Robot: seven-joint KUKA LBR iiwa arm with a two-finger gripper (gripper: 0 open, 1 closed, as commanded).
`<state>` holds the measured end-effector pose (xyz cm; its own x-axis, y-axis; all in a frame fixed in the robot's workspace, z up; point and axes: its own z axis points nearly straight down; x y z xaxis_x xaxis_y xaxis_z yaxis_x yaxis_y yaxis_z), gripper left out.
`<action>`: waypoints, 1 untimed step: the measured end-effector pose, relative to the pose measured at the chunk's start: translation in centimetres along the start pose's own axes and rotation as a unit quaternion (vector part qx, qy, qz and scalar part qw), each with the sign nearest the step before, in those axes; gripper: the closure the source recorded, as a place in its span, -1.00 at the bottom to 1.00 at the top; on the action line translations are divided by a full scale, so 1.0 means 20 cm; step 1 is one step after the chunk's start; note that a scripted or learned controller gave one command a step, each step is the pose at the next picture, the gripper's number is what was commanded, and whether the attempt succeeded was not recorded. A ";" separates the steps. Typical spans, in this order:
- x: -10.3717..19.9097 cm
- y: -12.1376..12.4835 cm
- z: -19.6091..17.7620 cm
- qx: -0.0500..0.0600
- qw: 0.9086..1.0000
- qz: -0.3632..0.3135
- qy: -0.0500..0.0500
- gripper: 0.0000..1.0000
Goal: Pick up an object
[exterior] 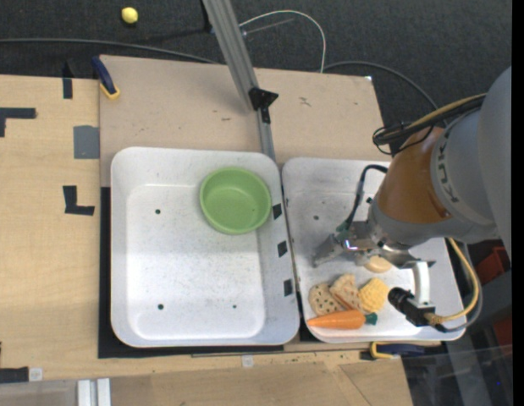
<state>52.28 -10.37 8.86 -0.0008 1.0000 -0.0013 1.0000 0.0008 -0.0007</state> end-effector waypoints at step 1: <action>0.00 0.00 -0.05 0.001 1.000 0.000 0.001 1.00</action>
<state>52.26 -10.30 9.93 -0.0011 1.0000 0.0009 1.0000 0.0011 -0.0028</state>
